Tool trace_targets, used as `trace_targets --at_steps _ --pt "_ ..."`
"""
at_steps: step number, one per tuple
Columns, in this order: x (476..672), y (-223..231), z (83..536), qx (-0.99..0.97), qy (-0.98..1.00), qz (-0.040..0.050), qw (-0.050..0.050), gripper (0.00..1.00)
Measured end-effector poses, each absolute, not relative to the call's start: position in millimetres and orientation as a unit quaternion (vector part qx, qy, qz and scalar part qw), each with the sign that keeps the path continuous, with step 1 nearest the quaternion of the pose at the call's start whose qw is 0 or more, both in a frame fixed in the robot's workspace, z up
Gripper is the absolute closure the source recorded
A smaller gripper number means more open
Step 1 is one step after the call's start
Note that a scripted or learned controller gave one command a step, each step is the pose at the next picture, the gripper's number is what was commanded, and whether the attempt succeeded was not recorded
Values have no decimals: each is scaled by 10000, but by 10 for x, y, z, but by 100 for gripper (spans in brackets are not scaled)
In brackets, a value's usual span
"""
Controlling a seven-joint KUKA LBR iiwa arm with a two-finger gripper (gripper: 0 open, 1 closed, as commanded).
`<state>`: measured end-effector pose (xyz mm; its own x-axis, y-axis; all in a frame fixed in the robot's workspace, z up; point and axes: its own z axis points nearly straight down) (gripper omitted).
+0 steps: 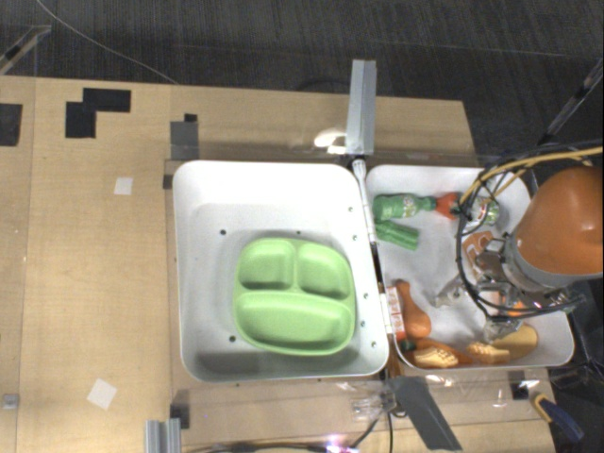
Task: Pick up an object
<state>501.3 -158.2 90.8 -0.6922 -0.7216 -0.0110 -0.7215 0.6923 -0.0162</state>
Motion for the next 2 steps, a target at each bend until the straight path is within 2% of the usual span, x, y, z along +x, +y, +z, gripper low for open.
trace_targets --at_steps 1,2 --pt "4993 -1294 921 -6108 7917 -107 98 0" --pt "5571 -1136 906 -6322 7748 -58 71 0"
